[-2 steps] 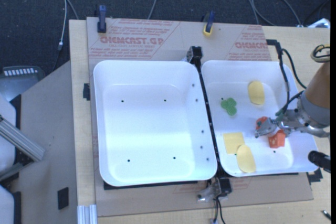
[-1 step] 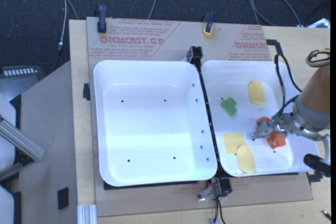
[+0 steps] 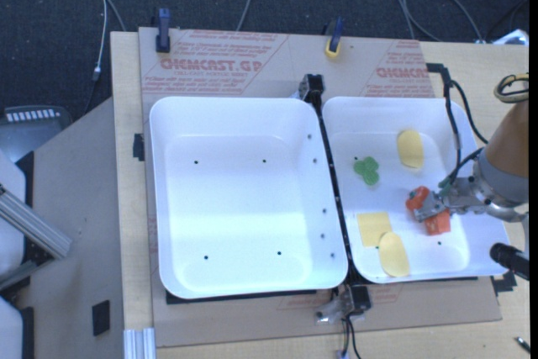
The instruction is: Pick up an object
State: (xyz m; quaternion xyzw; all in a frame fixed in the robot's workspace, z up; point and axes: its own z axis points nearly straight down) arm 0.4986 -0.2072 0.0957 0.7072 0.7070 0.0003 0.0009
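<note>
the gripper [image 3: 439, 206], finger state indeterminate, sits directly at the orange object [image 3: 427, 211] in the right bin [image 3: 382, 107].

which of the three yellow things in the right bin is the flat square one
The yellow square piece, lying left of the orange object; the other two are rounded ovals.

Pale wooden bench [image 3: 130, 181], brown printed board [image 3: 252, 63] on it, two white bins [image 3: 244, 189] side by side
</note>
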